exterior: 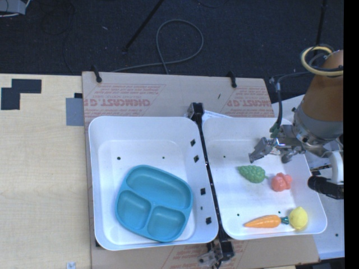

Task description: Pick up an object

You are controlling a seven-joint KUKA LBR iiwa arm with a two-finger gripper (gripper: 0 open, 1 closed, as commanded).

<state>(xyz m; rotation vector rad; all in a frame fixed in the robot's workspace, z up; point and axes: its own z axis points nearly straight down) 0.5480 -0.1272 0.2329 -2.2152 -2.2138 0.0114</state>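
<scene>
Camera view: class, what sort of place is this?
Probably a robotics lab bench: a grey arm reaches over two white bins, toy foods such as a carrot lie in one, and cables trail behind.

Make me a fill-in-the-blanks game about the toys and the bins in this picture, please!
1. The blue tray lies in the ____ bin.
2. The carrot is the colour ____.
3. The yellow lemon lies right next to the ____.
4. The gripper is above the ____ bin.

Missing words: left; orange; carrot; right
</scene>
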